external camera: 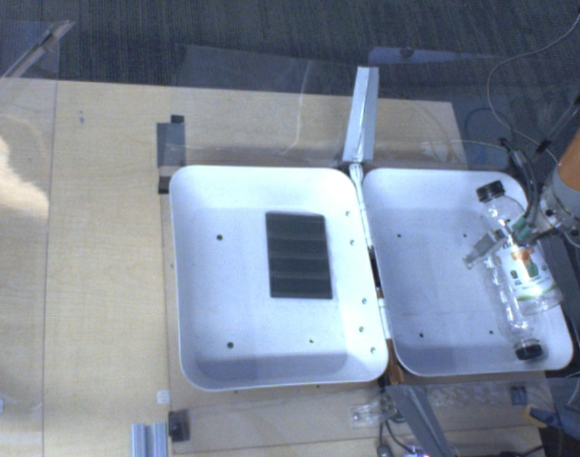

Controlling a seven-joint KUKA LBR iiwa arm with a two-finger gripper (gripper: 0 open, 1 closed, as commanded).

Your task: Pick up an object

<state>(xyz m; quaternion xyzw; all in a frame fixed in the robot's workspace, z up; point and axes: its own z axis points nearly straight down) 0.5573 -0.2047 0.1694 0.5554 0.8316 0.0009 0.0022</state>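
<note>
Fingers of the gripper (494,244) sit low in the right bin (423,284), right against the clear bottles (516,279) lying along its far right side, but from where I stand I cannot tell whether they are spread or closed, or whether anything is caught between them. For a clean pick I'd want the jaws square across one bottle's body, not its black cap (529,350), since slick round plastic may roll away. Over in the left bin (204,255), well apart, a dark ridged block (299,255) lies flat.
</note>
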